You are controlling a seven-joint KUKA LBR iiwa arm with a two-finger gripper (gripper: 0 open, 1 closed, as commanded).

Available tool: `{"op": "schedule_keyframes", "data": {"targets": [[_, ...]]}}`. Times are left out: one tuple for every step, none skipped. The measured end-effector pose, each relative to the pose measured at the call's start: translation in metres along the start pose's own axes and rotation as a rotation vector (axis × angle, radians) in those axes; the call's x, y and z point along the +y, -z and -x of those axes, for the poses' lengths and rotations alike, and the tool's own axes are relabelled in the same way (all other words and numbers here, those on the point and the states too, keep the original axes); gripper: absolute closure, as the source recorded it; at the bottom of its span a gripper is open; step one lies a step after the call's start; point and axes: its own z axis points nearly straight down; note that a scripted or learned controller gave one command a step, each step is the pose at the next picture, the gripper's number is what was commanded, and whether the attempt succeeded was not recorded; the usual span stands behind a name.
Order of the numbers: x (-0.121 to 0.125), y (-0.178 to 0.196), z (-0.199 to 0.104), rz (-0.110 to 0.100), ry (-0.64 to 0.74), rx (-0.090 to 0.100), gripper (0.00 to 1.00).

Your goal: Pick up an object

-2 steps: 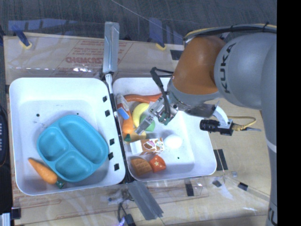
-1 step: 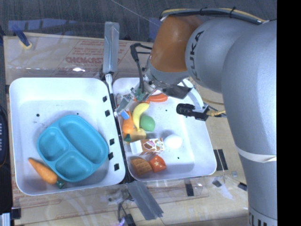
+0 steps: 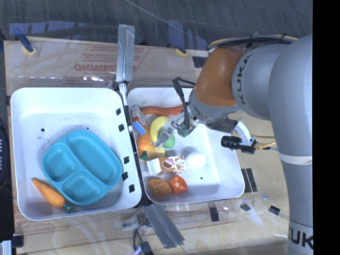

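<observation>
The right bin [image 3: 228, 166] holds a pile of toy food. A yellow fruit [image 3: 157, 126] lies by its left wall, with a small green piece [image 3: 169, 141] beside it and an orange piece [image 3: 146, 146] just below. Nearer the front are a white egg [image 3: 195, 160], a small printed carton [image 3: 171, 164], a red tomato [image 3: 179, 184] and a brown bread roll [image 3: 158, 187]. A long orange-brown sausage [image 3: 162, 110] runs along the back. My gripper [image 3: 166, 135] reaches down and left into the pile, its tip at the yellow fruit and the green piece.
The left bin [image 3: 32, 102] holds a blue divided plate [image 3: 82, 166] and a carrot [image 3: 48, 192] at its front left corner. A metal divider [image 3: 125, 52] stands between the bins at the back. The grey arm [image 3: 265, 73] overhangs the right bin's back right.
</observation>
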Motion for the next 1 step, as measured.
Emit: {"op": "schedule_keyframes", "data": {"targets": [[0.027, -0.0291, 0.011, 0.001, 0.168, -0.017, 0.0]]}}
